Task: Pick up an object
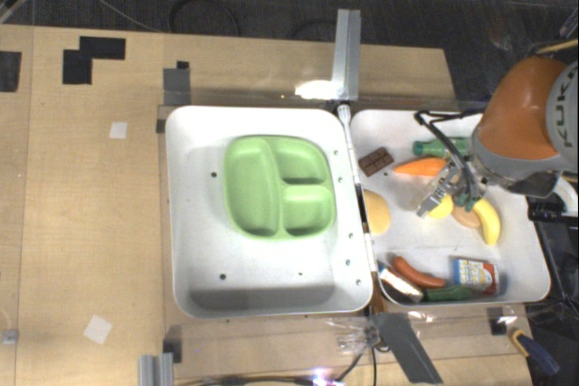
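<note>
Gripper [445, 199] low over the middle of the right bin [543, 287], just above a small yellow piece [441, 209]. Cannot tell whether the jaws stand apart or together; too small and partly hidden by the wrist. No thing seen clearly held between them.

Likely target, judging by position: the small yellow piece, touching or almost touching the banana [489, 222], which lies at 4 o'clock from it. Carrot [421, 166] at 11 o'clock, well near. Brown block [375, 161] further toward 10 o'clock, pale yellow round thing [376, 212] at 9 o'clock by the bin wall. Sausage [418, 272] and small bottle [475, 273] at 6 o'clock, along the near rim.

Probably toy fruit: light, stiff, smooth plastic, so slippery and apt to roll or squirt out under pressure. Not fragile. Best to close across the narrow width, at the middle and not the rounded end, with the banana kept outside the grip.

Left bin [194, 289] on the counter with a green tray [276, 185] inside.
</note>
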